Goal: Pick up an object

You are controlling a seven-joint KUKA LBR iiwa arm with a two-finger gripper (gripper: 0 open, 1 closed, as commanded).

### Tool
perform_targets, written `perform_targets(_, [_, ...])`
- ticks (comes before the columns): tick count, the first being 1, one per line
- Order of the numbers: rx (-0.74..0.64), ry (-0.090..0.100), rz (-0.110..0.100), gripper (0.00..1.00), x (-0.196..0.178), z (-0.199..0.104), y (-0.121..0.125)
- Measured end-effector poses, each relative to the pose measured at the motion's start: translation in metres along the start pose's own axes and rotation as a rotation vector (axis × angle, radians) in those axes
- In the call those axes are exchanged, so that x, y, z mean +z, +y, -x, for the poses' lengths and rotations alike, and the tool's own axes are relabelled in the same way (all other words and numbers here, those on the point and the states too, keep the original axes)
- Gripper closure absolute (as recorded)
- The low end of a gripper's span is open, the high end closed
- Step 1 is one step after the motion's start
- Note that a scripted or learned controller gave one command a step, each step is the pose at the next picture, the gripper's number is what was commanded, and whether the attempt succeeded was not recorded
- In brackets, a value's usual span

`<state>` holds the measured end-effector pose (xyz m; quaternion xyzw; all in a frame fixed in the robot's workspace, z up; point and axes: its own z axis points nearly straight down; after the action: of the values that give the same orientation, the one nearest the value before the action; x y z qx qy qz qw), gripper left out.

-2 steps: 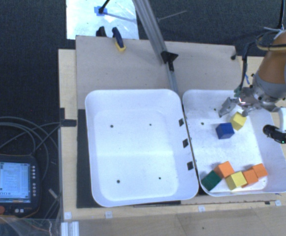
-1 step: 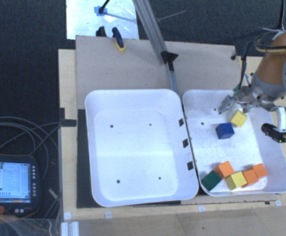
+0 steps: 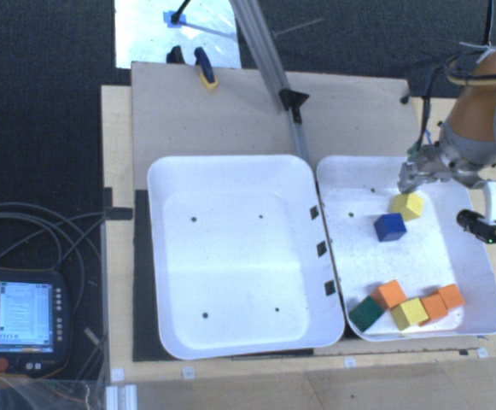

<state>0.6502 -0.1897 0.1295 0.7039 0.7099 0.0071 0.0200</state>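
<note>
Far left, on the dark floor: a handheld control pendant [image 3: 21, 321] with a lit screen, cables looping off it.

Counter [image 3: 119, 143], pale wood with a brown board laid over it. At the board's back edge, a small yellow-and-blue clamp [image 3: 205, 68]. A grey pole [image 3: 260, 37] slants down from top centre and ends near the seam between the two bins.

Left bin [image 3: 166, 186]: white, shallow, a few dark specks on its floor.

Right bin [image 3: 341, 173]: white, touching the left bin along a seam with black clips. Toward the back, a yellow cube [image 3: 408, 205], tilted; just beside it toward the front left, a blue cube [image 3: 390, 227]. Along the front wall, a cluster packed close: green cube [image 3: 366, 313] leftmost, an orange cube [image 3: 391, 293] behind it, a second yellow cube [image 3: 411, 313], then two more orange cubes [image 3: 442, 301] at the right end.

Arm [image 3: 478, 118] enters from the right, orange band above the grey wrist. Pincer [image 3: 411, 180] sits low over the back of the right bin, directly above and behind the tilted yellow cube, tips close to or touching its top. Whether the fingers are apart or together: cannot tell, the wrist body hides them. No cube seen between them.
</note>
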Motion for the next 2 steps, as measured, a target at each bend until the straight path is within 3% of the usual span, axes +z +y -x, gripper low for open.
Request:
perform_targets(1, [0.003,0.015,-0.028,1.0,-0.066,0.001,0.006])
perform_targets(2, [0.003,0.015,-0.028,1.0,-0.131,0.003,0.006])
